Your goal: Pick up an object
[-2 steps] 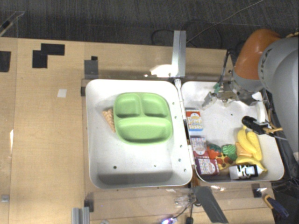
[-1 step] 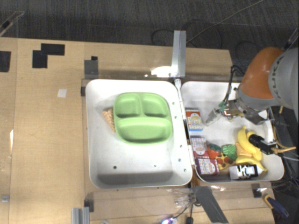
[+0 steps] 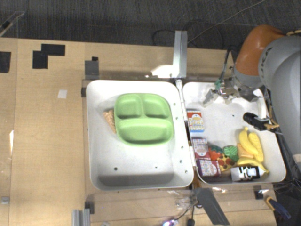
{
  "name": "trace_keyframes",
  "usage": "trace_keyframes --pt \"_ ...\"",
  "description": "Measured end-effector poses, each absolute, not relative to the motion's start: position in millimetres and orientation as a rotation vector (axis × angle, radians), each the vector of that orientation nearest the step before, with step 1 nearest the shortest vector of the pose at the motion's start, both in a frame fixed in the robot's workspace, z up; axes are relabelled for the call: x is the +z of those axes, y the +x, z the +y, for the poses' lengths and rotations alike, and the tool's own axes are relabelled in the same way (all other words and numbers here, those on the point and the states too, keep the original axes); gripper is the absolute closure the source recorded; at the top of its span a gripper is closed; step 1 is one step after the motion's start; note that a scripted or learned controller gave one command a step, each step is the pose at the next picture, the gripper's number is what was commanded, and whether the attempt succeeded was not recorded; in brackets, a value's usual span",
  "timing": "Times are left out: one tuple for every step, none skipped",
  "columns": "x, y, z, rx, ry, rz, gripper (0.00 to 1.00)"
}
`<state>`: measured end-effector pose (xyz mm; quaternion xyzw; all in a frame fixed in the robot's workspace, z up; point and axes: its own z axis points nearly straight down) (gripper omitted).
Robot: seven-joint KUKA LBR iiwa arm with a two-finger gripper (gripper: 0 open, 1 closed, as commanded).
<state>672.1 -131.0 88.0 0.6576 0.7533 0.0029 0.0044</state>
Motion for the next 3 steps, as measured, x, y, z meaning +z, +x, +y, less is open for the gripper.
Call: trace_keyframes --pt "89 653.1 -129 0.011 1.960 2.441 0.00" --pt "91 593.2 -125 0.014 1.719 2.611 0.00" --pt "89 670.2 -108 -0.001 1.812 2.563 0.00"
